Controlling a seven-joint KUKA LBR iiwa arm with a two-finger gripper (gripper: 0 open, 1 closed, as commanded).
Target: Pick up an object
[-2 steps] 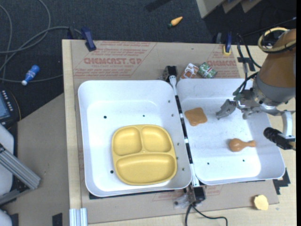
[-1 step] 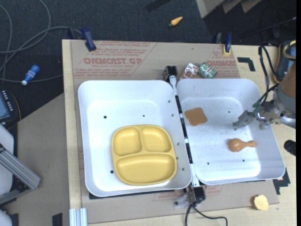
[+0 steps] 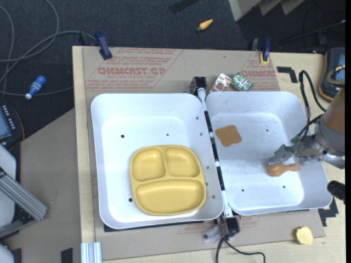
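On the cardboard-covered worktop point(image 3: 137, 64), two white bins sit side by side above dark carpet point(image 3: 137, 10). The left bin point(image 3: 109, 114) holds a yellow divided plate point(image 3: 167, 179). In the right bin point(image 3: 263, 106), the gripper point(image 3: 281, 156) hovers at an orange-brown object point(image 3: 281, 169); its grip is unclear.

The arm point(image 3: 335, 126) is a thick rounded body in pale grey, smooth and without visible markings, cut off by the picture's edge so that little of it shows. A black cable point(image 3: 305, 95) loops along its side — thin, curved, running toward the wrist. Below the grey body the parts turn darker and more metallic, with a small green spot near the wrist. The gripper point(image 3: 282, 155) is grey and small, its shape blurred — too indistinct for screws or lettering to be made out.
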